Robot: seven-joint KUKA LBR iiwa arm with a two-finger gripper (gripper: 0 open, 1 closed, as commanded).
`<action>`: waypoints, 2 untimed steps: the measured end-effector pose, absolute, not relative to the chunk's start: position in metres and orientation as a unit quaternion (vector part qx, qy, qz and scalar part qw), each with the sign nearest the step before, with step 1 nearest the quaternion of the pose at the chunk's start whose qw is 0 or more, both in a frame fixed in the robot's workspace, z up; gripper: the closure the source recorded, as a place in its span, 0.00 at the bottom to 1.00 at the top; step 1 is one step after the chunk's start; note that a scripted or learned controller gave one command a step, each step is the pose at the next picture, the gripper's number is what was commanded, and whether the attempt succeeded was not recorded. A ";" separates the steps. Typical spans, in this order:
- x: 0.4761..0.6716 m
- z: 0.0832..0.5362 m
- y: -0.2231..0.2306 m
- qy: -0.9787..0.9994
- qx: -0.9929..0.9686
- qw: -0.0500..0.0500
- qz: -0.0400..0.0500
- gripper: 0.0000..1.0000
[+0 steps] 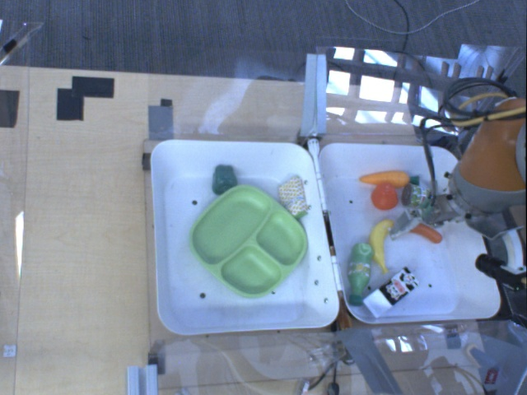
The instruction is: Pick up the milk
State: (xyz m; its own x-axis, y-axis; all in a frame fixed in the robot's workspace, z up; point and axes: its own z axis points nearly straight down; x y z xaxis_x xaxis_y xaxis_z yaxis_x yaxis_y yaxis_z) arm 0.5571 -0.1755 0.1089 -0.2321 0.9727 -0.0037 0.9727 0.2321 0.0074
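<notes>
The milk (pixel 394 289) is a small white carton with black cow patches. It lies on its side at the front edge of the right bin (pixel 469 299), just right of a green bottle (pixel 360 270). My gripper (pixel 414 215) hangs low over the middle of the right bin, well behind the milk and apart from it. It is close to a yellow banana (pixel 380 242) and a red-orange vegetable (pixel 427 234). Nothing of the milk is hidden.
A carrot (pixel 384 178) and a red tomato (pixel 384 196) lie at the back of the right bin. The left bin (pixel 177 303) holds a green divided plate (pixel 249 239), a dark green object (pixel 224 178) and a patterned packet (pixel 292 194). The arm's orange band (pixel 492 155) stands at the right.
</notes>
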 end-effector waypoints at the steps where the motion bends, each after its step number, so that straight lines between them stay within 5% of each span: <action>1: 0.488 0.114 -0.152 0.769 0.639 0.002 0.001 0.00; 2: 0.557 0.089 -0.153 0.773 0.634 0.005 0.003 0.00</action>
